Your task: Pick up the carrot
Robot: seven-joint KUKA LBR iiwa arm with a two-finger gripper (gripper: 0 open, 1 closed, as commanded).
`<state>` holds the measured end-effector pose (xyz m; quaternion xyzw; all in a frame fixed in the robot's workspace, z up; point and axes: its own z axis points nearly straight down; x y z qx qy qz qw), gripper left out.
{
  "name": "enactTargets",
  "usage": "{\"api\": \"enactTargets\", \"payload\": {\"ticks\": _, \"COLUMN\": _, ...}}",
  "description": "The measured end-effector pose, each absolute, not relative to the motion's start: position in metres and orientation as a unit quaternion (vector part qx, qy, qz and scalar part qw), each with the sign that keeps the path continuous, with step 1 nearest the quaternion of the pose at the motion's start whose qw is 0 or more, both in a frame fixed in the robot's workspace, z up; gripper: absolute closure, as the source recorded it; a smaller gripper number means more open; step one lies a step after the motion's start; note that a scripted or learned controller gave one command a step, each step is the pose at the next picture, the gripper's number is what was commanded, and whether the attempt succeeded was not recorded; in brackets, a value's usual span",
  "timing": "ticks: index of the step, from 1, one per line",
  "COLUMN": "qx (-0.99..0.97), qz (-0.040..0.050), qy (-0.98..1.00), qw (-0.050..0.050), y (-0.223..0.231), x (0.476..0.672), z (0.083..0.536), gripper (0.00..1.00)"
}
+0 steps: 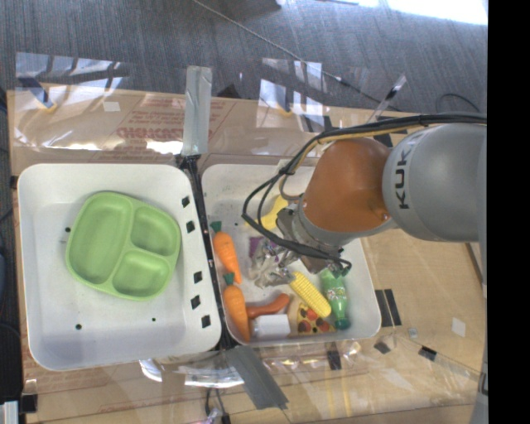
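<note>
Bench top (431, 273) is showing as light wood/cardboard-ish brown, w/ clear plastic sheeting (108, 116) lying over it and wrinkling, catching bright glare in patches along the far side. Grey tape strip (196, 112) is running up from the seam btwn the two bins, another grey strip (252, 377) is sticking out at the near edge. Small black tape marks (389, 306) are sitting on the wood at right. Beyond the bench, dark grey ribbed floor (124, 33) is stretching across the top, w/ daylight spilling in at the top right corner (431, 7).
</note>
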<state>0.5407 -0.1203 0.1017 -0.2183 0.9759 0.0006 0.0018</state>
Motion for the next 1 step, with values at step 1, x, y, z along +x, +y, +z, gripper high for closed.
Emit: {"api": "enactTargets", "payload": {"ticks": 1, "qx": -0.294, "qz": -0.0028, "qy": 0.956, "qw": 0.003, "y": -0.1756, "x": 0.5002, "z": 0.3073, "gripper": 1.0}}
